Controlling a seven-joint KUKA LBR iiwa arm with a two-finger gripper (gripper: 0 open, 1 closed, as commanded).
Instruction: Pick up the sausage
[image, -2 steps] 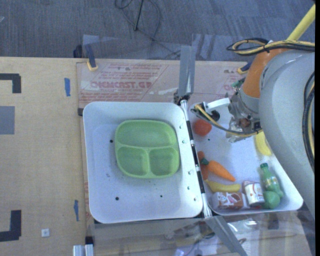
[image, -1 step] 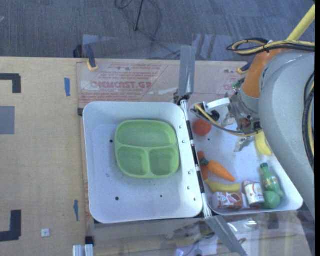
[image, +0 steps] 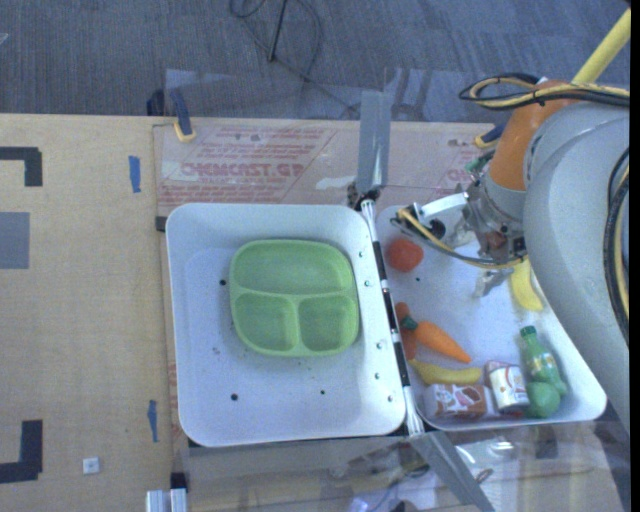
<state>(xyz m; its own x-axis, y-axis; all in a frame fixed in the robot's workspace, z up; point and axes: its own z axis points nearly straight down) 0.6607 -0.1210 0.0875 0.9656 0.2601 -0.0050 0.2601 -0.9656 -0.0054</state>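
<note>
The sausage (image: 406, 335), taken to be the small reddish-brown piece, is seen against the left wall of the right bin (image: 585, 395), just beside the carrot (image: 438, 342). It is not yet grasped, so the approach is judged to be in hand. The gripper (image: 489, 280) is placed well apart, towards the far side. A move across and down is called for. Its opening cannot be told.
</note>
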